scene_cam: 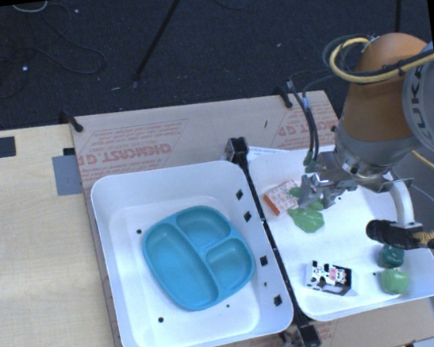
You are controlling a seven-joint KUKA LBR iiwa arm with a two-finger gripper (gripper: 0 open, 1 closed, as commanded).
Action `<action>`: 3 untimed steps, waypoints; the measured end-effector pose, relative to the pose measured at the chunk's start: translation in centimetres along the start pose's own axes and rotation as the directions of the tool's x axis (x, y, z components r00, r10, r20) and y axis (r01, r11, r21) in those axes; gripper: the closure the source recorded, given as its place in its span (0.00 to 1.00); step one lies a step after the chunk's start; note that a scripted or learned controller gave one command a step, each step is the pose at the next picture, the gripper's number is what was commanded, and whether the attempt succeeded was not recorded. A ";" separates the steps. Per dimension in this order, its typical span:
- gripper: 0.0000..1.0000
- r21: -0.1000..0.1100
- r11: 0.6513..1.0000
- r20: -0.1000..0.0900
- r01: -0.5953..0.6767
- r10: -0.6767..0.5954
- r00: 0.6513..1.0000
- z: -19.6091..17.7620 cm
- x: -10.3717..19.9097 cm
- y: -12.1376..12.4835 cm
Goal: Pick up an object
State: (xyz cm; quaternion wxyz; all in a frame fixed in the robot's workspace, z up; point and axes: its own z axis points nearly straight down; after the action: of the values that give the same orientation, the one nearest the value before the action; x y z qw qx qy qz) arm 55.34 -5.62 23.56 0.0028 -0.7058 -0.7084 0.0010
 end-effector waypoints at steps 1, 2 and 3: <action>1.00 -0.003 1.000 0.001 0.000 0.000 1.000 -0.3 4.4 1.0; 1.00 -0.003 1.000 0.003 0.000 0.000 1.000 0.1 9.7 2.6; 1.00 -0.002 1.000 0.001 0.002 -0.002 1.000 0.0 15.0 2.0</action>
State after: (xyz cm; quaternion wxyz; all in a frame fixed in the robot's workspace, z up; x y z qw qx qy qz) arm 57.31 9.35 23.60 0.0018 -0.7052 -0.7090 0.0007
